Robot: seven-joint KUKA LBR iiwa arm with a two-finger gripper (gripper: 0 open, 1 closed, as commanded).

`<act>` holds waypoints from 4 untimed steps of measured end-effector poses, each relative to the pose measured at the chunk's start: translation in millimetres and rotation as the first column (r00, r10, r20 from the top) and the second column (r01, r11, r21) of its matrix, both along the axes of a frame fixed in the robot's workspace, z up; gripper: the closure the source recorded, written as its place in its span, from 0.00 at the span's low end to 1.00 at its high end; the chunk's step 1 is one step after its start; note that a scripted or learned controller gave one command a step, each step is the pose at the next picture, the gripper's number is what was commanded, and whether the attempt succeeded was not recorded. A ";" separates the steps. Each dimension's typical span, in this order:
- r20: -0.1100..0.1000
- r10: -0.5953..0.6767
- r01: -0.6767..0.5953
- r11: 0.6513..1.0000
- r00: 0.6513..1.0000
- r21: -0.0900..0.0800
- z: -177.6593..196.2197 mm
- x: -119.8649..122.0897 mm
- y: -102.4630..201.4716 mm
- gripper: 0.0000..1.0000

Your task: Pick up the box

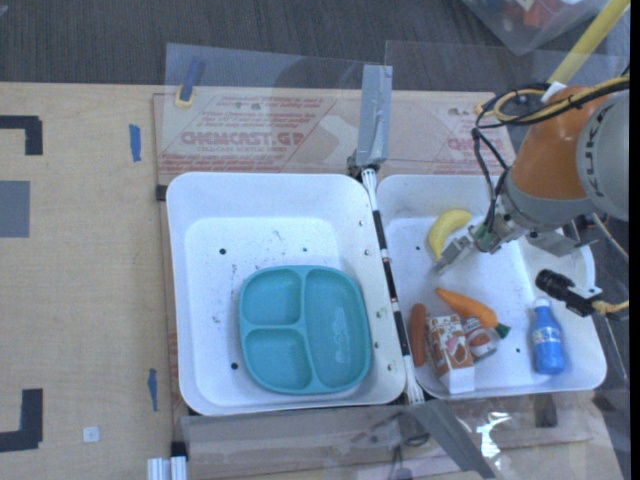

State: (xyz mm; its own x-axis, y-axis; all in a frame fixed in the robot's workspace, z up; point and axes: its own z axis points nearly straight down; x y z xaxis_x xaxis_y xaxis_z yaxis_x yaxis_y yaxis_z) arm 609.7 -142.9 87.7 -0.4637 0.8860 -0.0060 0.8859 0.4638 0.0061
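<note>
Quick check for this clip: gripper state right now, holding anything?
Gripper: cannot be told; it hangs in the right bin beside the banana, apart from the box, which lies at the bin's near edge.

Two white bins sit side by side on the counter (80,298). The left bin (200,208) holds a teal tray (302,330) toward its front; the back half is bare floor. The right bin (410,203) is crowded. The box (452,350) lies at the front, with a sausage (418,334) touching its left side by the bin wall and a carrot (466,308) against its back right corner. A blue bottle (546,338) lies apart to the right, with open floor between. A banana (446,230) and the gripper (455,250) occupy the back, bare floor separating them from the carrot.
</note>
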 end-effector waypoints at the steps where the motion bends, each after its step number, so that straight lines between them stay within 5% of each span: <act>1: -0.001 -0.294 0.294 0.956 0.956 0.001 -0.7 15.5 -20.0 0.00; 2: -0.009 -0.245 0.245 0.970 0.970 0.003 4.4 -8.9 47.4 0.00; 3: -0.004 -0.392 0.392 0.920 0.920 0.002 45.7 -11.0 -21.4 0.00; 4: -0.012 0.002 -0.002 1.000 1.000 -0.001 -0.5 26.0 17.3 0.00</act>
State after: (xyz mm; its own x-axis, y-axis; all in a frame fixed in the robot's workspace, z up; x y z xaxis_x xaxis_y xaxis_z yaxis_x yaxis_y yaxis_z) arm 635.6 -125.6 87.2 -0.4652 0.8852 -0.0007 0.8852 0.4652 -0.0052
